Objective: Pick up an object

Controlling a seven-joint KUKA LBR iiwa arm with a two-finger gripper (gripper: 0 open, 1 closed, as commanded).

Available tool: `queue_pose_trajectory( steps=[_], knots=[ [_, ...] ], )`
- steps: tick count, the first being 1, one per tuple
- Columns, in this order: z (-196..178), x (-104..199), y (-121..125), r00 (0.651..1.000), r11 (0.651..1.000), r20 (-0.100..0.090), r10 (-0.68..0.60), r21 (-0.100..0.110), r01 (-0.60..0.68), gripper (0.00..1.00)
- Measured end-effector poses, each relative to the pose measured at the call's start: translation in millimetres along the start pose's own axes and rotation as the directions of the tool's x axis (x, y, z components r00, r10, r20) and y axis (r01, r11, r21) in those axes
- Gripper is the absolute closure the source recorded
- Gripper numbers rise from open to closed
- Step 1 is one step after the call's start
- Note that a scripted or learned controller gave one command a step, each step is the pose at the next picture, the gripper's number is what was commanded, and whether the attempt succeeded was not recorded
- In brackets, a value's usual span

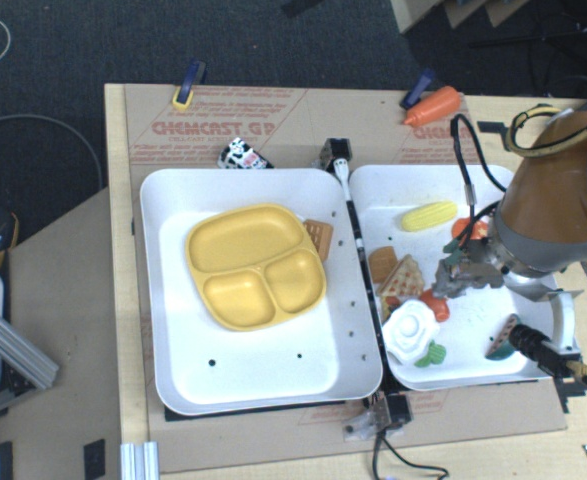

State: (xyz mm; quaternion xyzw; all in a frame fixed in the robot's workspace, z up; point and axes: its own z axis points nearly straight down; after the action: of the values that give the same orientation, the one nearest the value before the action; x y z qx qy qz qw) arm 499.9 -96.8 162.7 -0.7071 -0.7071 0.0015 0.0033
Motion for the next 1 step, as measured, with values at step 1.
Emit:
queue_pose_trajectory(
  steps=[1],
  knots=[
    [62.5,5.2,1.9,1.000,1.000,0.000,0.000,0.001,0.000,0.00]
  ],
)
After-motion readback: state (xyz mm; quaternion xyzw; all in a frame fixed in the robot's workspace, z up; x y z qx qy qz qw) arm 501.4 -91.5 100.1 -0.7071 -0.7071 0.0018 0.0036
